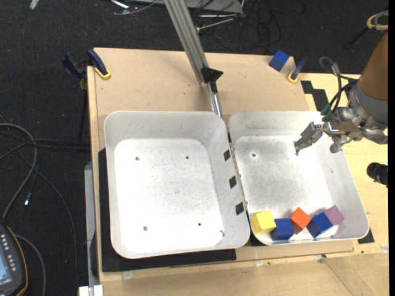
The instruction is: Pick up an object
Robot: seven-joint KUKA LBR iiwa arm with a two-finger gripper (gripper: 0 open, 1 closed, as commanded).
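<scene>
While the arm reaches in from the right edge of the frame, its tool hangs over the upper right part of the right bin, with two fingers splayed apart and nothing between them. One finger points down and left toward the bin floor, the other sits closer to the bin's right wall.

Two white bins lie side by side on the wooden surface. The left bin takes up the middle left of the frame.

Five blocks cluster along the lower edge of the right bin, well apart from the tool. From left to right I count one yellow block, one blue block, one orange block, a second, darker blue block and one purple block. They sit touching or just beside one another in a row.

A sixth block, also blue, rests outside the bins on the surface near the upper right corner, beside a yellow-tipped clamp. A similar clamp sits at the upper left corner.
</scene>
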